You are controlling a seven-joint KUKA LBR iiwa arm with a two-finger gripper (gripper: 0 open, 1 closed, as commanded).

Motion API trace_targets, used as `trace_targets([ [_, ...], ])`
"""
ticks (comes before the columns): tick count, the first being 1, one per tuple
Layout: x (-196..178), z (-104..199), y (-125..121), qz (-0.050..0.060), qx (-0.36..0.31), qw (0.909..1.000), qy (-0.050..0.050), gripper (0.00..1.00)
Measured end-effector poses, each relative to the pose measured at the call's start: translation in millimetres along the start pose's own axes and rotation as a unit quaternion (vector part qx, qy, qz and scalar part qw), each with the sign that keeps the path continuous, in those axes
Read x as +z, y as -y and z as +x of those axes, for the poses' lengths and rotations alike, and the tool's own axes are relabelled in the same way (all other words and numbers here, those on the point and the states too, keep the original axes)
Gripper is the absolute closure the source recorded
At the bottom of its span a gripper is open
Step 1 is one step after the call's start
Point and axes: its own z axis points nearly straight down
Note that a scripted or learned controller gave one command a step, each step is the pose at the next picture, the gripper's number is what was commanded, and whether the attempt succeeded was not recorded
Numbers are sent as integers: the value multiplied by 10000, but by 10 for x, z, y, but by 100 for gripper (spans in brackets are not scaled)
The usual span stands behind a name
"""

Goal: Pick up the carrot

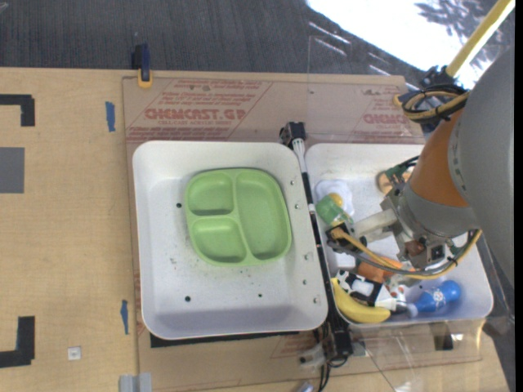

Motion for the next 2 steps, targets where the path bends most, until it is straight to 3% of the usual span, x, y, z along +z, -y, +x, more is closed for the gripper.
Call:
trace_targets([
  [1, 685, -136, -595, -41, 46, 10000, -18, 0],
  [2, 139, 510, -845, -11, -533, 9986, -5, 0],
])
